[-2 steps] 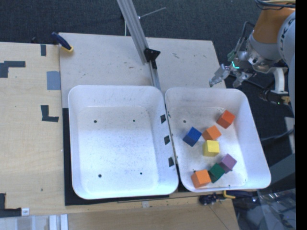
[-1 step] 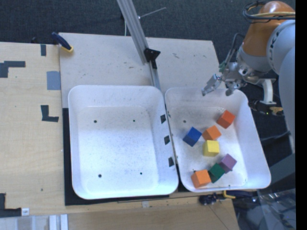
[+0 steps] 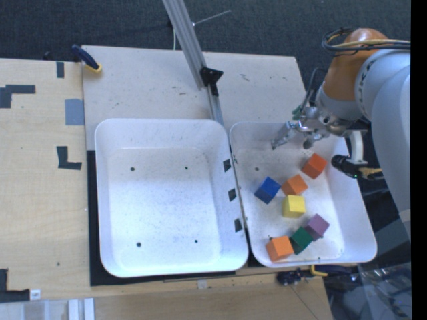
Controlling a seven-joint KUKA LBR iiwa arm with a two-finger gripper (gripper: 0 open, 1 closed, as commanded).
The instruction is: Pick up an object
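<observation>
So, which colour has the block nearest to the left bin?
Blue: the block lies in the right bin, seen in the camera view.

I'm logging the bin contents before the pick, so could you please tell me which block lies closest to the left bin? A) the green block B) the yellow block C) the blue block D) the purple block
C: the blue block sits furthest toward the wall shared with the left bin, while the yellow block, green block and purple block lie further right.

no readable text, labels or numbers
</observation>
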